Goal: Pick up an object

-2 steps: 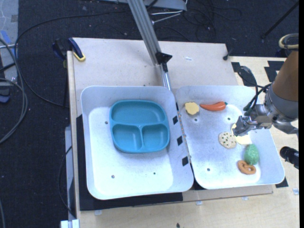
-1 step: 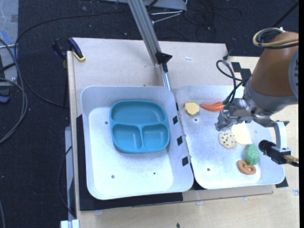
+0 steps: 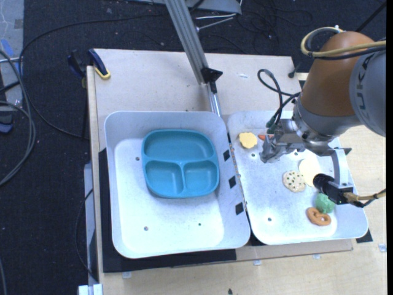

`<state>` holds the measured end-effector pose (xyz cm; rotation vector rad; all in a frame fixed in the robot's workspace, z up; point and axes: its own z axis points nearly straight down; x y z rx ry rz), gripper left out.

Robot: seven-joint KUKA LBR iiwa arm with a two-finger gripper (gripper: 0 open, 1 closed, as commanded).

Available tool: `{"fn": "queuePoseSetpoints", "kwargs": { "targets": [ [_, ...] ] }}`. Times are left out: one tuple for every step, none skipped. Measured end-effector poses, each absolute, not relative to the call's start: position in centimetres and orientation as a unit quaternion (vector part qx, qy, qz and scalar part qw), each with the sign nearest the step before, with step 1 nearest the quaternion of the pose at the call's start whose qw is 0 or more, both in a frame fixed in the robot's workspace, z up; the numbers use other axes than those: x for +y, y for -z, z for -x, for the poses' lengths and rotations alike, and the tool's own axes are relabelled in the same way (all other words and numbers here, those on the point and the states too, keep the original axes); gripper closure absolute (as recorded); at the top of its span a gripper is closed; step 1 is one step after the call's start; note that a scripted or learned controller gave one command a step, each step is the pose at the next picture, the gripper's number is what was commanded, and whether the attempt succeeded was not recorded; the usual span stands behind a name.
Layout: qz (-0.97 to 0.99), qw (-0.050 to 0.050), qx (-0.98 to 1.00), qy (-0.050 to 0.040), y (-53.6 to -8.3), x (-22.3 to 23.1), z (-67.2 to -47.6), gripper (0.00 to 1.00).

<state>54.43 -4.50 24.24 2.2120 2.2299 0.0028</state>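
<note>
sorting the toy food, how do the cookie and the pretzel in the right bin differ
The cookie is pale with dark specks and a solid round; the pretzel is orange-brown with holes through it. The cookie lies mid-bin, the pretzel nearer the bin's front edge. Both lie flat on the right bin.

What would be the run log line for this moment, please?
hand: over right bin, near yellow piece | cookie, pretzel, green piece: in right bin | blue tray: left bin
</note>
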Motion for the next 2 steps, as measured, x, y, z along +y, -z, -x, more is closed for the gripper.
{"fn": "queuePoseSetpoints", "kwargs": {
  "targets": [
    [-0.704,0.000,0.710,-0.0012,-24.9,0.4,-55.5,1.00],
    [-0.704,0.000,0.710,-0.0006,-23.5,6.3,-57.3,1.00]
  ]
}}
